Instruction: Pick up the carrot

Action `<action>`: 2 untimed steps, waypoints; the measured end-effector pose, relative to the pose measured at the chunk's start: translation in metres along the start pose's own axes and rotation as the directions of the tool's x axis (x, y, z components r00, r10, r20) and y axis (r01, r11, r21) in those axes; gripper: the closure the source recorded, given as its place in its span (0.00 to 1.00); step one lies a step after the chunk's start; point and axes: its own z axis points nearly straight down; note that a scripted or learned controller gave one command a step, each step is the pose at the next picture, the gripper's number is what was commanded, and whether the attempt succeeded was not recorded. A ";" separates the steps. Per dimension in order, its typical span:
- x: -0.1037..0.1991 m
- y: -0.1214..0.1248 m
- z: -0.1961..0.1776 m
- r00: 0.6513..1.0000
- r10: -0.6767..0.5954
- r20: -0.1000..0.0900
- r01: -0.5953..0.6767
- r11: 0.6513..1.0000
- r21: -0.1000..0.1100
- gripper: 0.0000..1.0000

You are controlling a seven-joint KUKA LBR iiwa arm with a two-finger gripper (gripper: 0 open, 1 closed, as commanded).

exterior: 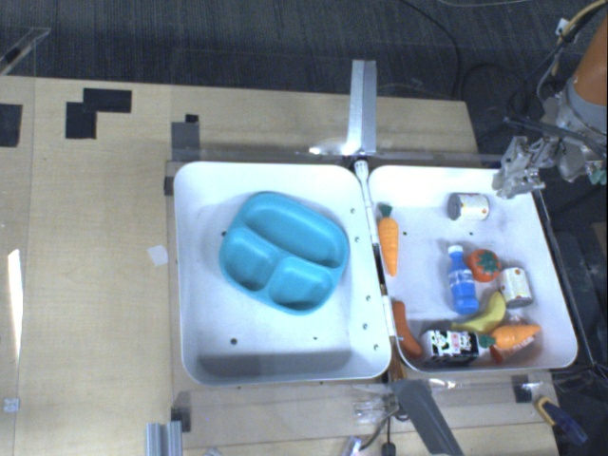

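The carrot [388, 243] is orange with a green top. It lies lengthwise against the left wall of the right bin [556, 283], green end pointing to the far side. My gripper [521, 166] hangs over the far right corner of that bin, well to the right of the carrot and not touching it. Nothing shows in its grasp.
The right bin also holds a grey can [468, 206], a blue bottle [462, 281], a red-orange tomato [484, 264], a small white can [515, 286], a banana [484, 313], a dark carton [449, 345], a red sausage [404, 329] and an orange toy [518, 335]. A blue divided plate [283, 252] lies in the left bin [199, 283].
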 end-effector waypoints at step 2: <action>-0.015 -0.002 -0.022 0.987 -0.163 0.000 0.163 0.987 -0.001 1.00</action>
